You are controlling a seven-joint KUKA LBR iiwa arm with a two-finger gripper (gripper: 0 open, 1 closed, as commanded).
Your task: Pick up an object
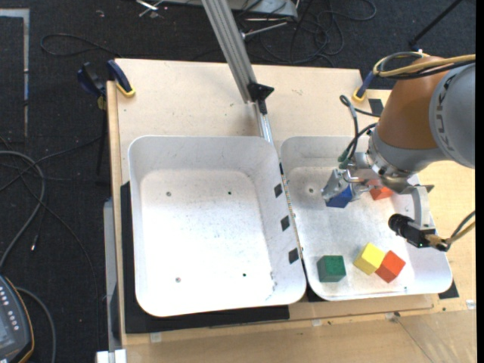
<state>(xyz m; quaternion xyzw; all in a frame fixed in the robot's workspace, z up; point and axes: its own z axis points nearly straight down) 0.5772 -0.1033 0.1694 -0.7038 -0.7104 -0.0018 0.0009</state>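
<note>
My gripper hangs over the back part of the right bin, reaching in from the right under the grey and orange arm. A small blue block sits between its grey fingers, and the gripper is shut on it. A red block peeks out just right of the gripper, partly hidden by the wrist. Near the bin's front lie a green cube, a yellow cube and an orange-red cube, the last two touching.
The left bin lies beside the right one, with a raised shared wall between them. A slanted metal rail reaches down to the bins' back edge. A black cable end hangs from the arm over the right bin.
</note>
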